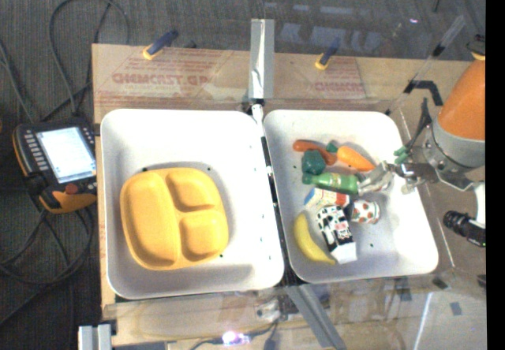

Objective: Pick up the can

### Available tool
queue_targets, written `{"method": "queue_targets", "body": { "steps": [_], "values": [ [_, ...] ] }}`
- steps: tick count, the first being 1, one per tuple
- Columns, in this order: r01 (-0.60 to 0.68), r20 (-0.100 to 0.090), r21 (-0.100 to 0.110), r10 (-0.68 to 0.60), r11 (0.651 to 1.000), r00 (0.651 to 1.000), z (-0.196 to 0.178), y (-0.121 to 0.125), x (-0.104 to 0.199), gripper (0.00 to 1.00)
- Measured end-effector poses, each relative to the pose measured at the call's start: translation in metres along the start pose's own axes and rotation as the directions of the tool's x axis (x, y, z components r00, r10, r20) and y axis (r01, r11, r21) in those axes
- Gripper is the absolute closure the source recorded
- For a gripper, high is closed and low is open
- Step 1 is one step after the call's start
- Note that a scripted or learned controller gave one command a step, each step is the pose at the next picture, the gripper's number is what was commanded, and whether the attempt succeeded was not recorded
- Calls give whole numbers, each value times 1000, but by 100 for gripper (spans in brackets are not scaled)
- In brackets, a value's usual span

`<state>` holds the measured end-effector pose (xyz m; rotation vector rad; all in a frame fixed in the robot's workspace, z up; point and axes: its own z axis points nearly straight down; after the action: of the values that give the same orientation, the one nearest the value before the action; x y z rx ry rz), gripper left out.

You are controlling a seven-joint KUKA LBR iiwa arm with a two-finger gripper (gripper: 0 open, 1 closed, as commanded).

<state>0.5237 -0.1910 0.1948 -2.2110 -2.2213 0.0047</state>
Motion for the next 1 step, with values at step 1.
{"method": "queue_targets", "body": {
  "steps": [1],
  "values": [
    [1,2,-1,-1,1000,1000,70,41,-27,0]
  ]
}}
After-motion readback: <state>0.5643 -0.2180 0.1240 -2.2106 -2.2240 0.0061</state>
